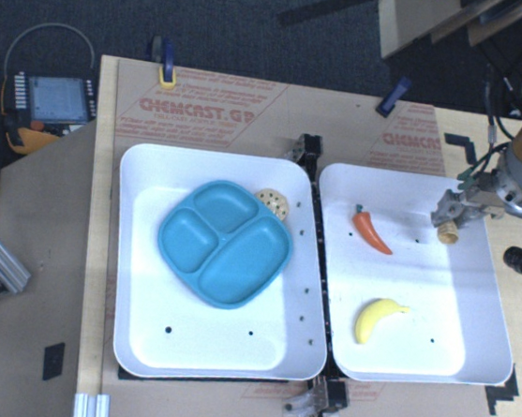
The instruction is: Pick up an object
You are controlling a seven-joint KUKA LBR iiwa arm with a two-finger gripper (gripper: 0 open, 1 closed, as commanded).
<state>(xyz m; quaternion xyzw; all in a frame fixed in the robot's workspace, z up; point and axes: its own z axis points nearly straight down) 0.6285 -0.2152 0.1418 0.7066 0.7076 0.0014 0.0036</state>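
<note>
My gripper [451,215] hangs over the far right part of the right bin [476,305], at the end of the grey arm with its orange band. A small tan object [447,235] lies right beneath its tip, touching or nearly touching it. An orange carrot [371,232] with a green top lies to the left of the gripper in the same bin. Nearer the front of that bin sits a yellow banana [376,319].
The left bin [135,310] holds a blue divided plate [226,243] with a round cookie [273,202] at its far right edge. Black clamps sit between the bins at the back [308,148] and front [328,395]. Cables and a pendant [55,97] lie off the bench.
</note>
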